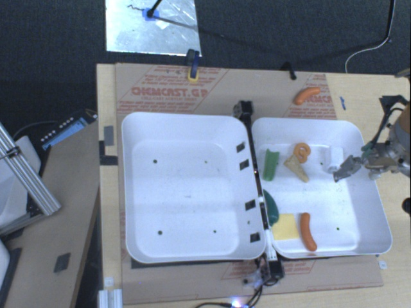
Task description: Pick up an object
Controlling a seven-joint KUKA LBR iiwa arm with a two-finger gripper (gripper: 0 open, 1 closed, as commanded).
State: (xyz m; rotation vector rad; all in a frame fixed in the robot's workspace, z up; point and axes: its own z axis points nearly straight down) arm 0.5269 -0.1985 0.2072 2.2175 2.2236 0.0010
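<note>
The gripper (341, 171) is seen over the right part of the right bin (359, 233), entering from the right edge; whether its fingers are parted or closed cannot be told, and nothing is seen between them. Just left of the gripper a small white object (321, 154) lies on the bin floor. Further left an orange ring (302, 151) rests touching a tan wedge (297, 167), and beyond them a green strip (270, 163). Below and left of the gripper an orange sausage (308, 231) lies beside a yellow square (286, 226), with a dark green piece (270, 207) at the bin wall. The left bin (186, 185) is well apart, to the gripper's left. Both bins sit on printed cardboard (173, 85) on a pale bench (106, 108). A second orange sausage (307, 95) lies on the cardboard above the gripper. Dark carpet (51, 43) and a reflective sheet (151, 18) are noted beyond.
</note>
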